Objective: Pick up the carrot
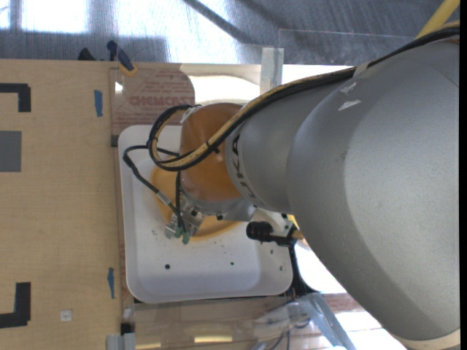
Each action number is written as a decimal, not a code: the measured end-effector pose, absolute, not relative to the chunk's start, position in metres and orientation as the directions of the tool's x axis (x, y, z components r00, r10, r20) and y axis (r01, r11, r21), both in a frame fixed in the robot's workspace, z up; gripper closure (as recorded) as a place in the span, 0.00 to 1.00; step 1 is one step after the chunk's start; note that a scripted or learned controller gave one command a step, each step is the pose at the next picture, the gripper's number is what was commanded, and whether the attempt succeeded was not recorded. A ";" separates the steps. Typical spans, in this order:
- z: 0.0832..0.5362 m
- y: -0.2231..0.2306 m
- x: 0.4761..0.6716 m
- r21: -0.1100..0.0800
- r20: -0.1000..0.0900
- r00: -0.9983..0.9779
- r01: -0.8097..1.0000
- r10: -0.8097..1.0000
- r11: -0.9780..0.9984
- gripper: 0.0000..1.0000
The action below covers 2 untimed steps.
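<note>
My grey arm (350, 173) reaches in from the right and covers most of the view. Its orange band (208, 152) hangs over the white bin (197, 275). Below the band, the wrist ends low over the bin's left half. A small metal part of the gripper (181, 226) with a green-tipped cable plug pokes out there, close to the bin floor. An orange sliver (219, 230) shows under the wrist edge; I cannot tell whether it is the carrot or part of the band. Whatever lies under the wrist is hidden.
Black cables (157, 152) loop from the wrist over the bin's left rim. A tan board (58, 195) with black marks and blue tape lies left of the bin. Dark specks dot the bin floor (211, 257). A black knob (259, 231) juts from the arm near the bin's right side.
</note>
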<state>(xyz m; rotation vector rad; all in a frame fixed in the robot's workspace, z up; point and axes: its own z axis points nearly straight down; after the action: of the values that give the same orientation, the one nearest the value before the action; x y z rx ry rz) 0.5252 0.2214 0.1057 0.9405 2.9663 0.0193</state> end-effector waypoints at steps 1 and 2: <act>0.135 0.223 0.508 -0.002 -0.002 -0.628 0.778 0.778 0.628 1.00; 0.098 0.220 0.492 0.023 -0.003 -0.587 0.809 0.810 0.587 1.00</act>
<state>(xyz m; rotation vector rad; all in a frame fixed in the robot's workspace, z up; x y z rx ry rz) 0.4920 0.2201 0.0976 1.4215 2.7866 0.0301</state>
